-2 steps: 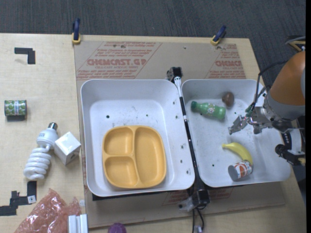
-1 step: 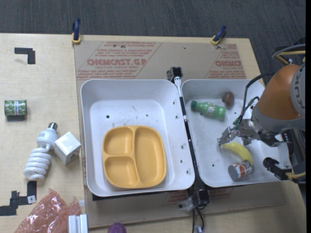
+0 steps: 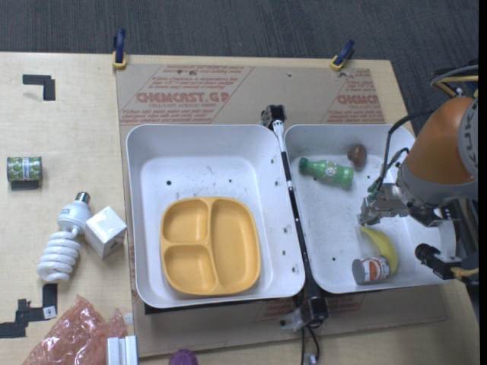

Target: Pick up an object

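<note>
Two shallow white plastic bins sit side by side on a pale wooden worktop, over a brown cardboard sheet (image 3: 190, 90) printed with red lettering and pinned at its far corners by blue-and-yellow clamps. The left bin (image 3: 144, 158) has smooth, rounded walls and holds a matte yellow divided plate (image 3: 210, 245), a rounded rectangle with three compartments, lying flat near the bin's front edge. The right bin (image 3: 335, 268) carries a glossy green plastic bottle (image 3: 327, 170) lying on its side toward the far edge, a small brown rounded object (image 3: 357, 155) just beside the bottle's base, a curved yellow banana (image 3: 380, 247) near the right wall, and a short cylindrical can (image 3: 370, 271) with a red-and-white label lying by the front right corner, touching or nearly touching the banana. The grey metallic end effector (image 3: 373, 210) hangs over the right bin just above the banana's upper end; whether it is parted or closed cannot be told, and nothing is visibly held. On the worktop's left side lie a white spiral bulb (image 3: 61, 245), a white cube (image 3: 105, 231) touching it, a small green-labelled can (image 3: 23, 170) near the left edge, and a crinkled pinkish-red mesh bag (image 3: 72, 333) at the front left corner.
</note>
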Available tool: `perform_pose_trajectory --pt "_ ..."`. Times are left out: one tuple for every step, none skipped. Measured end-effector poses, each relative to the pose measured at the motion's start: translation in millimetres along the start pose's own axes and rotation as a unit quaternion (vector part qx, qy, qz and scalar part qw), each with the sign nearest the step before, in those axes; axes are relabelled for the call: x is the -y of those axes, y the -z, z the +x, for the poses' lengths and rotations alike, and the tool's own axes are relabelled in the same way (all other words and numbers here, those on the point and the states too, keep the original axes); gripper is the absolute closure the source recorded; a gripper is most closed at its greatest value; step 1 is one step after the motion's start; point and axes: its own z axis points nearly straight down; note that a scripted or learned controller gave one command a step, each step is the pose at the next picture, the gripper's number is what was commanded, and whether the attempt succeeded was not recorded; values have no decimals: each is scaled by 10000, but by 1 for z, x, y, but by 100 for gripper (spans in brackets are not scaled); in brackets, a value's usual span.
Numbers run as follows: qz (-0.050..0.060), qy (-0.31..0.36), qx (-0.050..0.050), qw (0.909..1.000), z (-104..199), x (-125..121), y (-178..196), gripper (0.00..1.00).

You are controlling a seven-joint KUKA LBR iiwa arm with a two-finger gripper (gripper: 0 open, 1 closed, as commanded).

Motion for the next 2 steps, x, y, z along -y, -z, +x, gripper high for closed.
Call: perform_pose_trajectory --pt "1 1 0 10000 0 0 0 0" --pt "15 10 -9 10000 52 7 -10 0"
